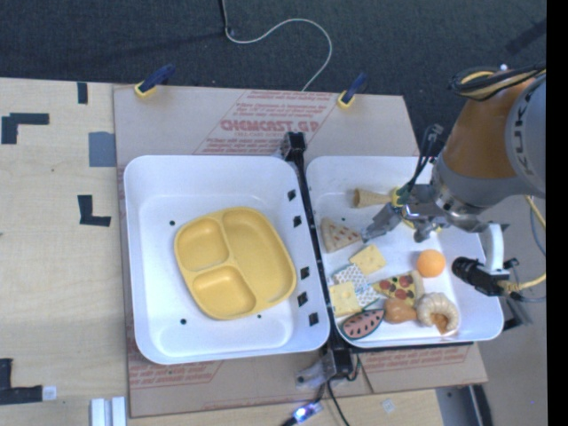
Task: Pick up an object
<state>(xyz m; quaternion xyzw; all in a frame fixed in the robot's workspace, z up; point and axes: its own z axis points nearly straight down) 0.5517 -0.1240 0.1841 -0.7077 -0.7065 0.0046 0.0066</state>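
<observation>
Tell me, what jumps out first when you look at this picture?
The big yellow tray with three compartments stands out, lying in the left bin. Next comes the jumble of toy food in the right bin, like the orange ball and the watermelon slice near its front. The grey and orange robot arm reaches in from the right, above that bin.

Two white bins [142, 238], one yellow tray [233, 262], one orange [430, 263], two clamps [153, 80].
</observation>
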